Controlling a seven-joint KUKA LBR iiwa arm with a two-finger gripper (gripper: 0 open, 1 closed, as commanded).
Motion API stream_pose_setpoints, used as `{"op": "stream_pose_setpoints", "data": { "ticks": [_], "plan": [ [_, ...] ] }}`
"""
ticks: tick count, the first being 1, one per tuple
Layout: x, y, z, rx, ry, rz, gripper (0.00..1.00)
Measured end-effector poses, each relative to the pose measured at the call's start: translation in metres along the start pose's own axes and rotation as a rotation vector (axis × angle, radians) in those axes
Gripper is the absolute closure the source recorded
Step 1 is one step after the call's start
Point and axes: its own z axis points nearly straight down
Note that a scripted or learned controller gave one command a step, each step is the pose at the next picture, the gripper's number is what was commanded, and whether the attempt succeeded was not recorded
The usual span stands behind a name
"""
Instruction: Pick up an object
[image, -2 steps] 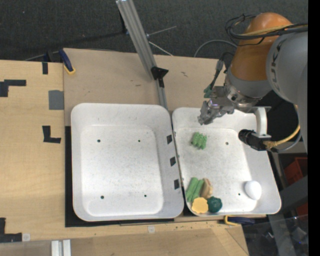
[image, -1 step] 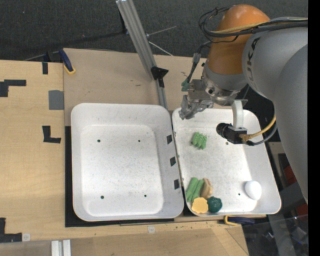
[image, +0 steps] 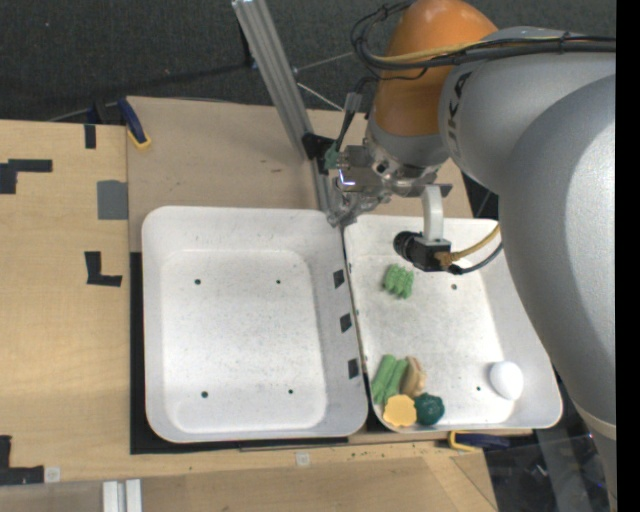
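Green ridged piece (image: 398, 281) loose on the right bin's (image: 462, 332) far half, bare floor all round. Well apart in the near-left corner, a yellow disc (image: 400, 411) among other bits; white ball (image: 505, 379) near-right. Gripper (image: 342, 203) above the far-left rim, grip impossible to tell. Arm (image: 545, 120) reaching down from the right.

The bench (image: 230, 170) is pale matt wood with a faint grain, and matt black tape (image: 98, 268) is stuck near its left edge. The left bin (image: 240, 320) and right bin (image: 465, 330) look like smooth white plastic with a dull sheen and fine dark speckles. The arm (image: 560, 150) has a smooth grey shell, and its orange band (image: 435, 30) is glossy. The slanted rail (image: 280, 80) is brushed metal. The white ball (image: 505, 380) looks smooth, and the ridged green piece (image: 398, 282) looks like matt plastic.
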Motion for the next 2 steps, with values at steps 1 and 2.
{"op": "stream_pose_setpoints", "data": {
  "ticks": [1,2],
  "plan": [
    [0.0502,0.0214,0.0211,0.002,0.0,0.0,1.0],
    [0.0475,0.0214,0.0195,0.001,-0.002,0.002,0.0]
  ]
}}
